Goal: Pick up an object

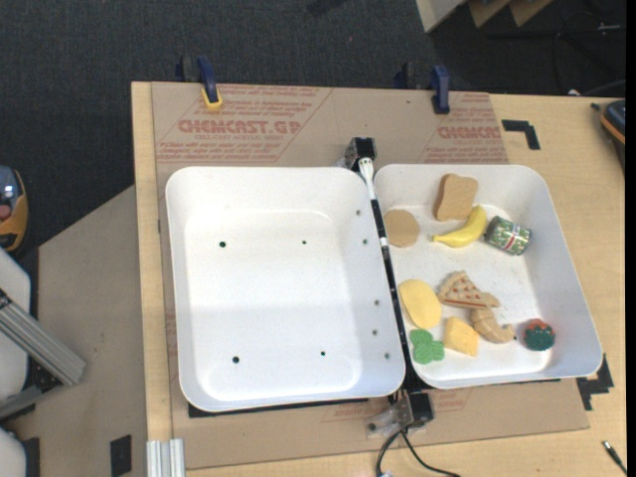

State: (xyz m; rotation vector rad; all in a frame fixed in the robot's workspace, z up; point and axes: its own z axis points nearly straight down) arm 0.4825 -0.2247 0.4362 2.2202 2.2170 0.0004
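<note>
Two white bins sit side by side on the tabletop (298, 117), which is covered by a brown sheet printed with reddish lettering that is partly cut off by the bins. The left bin (268, 296) shows four small dark dots on its floor.

All the pickable things lie in the right bin (542, 276). Towards its far side a tan bread slice (455, 197) rests just above a yellow banana (465, 231). A round brown disc (402, 228) lies to their left near the shared edge, and a small green can (508, 236) lies on its side just beside the banana's tip; its label is too small to read. Nearer the camera, a yellow oval piece (419, 304) lies just beside a brown triangular wedge (465, 290). Below them lie a small green piece (427, 347), a yellow cheese-like wedge (460, 337) and a brown curved piece (492, 327), packed closely; whether they touch is hard to tell. A round red and green item (538, 336) lies near the right rim, its kind unclear.

Two blue clamps (438, 85) grip the sheet's far edge. A black clip (360, 151) sits at the far end of the seam between the bins, and a cable (407, 443) runs off the bottom edge.

How wide the end effector stands cannot be told.
</note>
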